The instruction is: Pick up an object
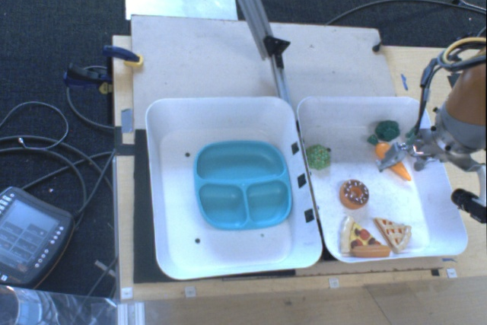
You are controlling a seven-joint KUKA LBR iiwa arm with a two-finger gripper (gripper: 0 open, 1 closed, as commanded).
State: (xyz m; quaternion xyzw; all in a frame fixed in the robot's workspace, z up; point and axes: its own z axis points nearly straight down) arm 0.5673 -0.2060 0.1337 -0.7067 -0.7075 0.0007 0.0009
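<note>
Bench: two shallow white bins are set side by side, the left bin (163, 186) and the right bin (441, 232).
Left bin: a blue divided plate (243, 184) is held in its middle; nothing else is seen in it.
Right bin: a toy carrot (397, 166) lies toward the far right, with a dark green broccoli piece (388, 130) just beyond it; a small green knobbly toy (318, 157) sits near the left wall; a donut (354, 194) lies in the middle; a pizza slice (358, 237) and a waffle wedge (393, 234) lie side by side at the near edge.
Gripper: the gripper (397, 157) is lowered into the right bin from the right, its metal tip placed at the carrot.
Finger state: it cannot be told whether they are spread or pressed together; the tip is too small and blurred.
Likely target: the carrot is judged to be the object aimed at, being the one touched or nearly touched.
Done: the approach and descent appear to be made.
Left: a firm grasp is not shown, and no object is seen lifted clear of the bin floor; closing and raising are still required.
</note>
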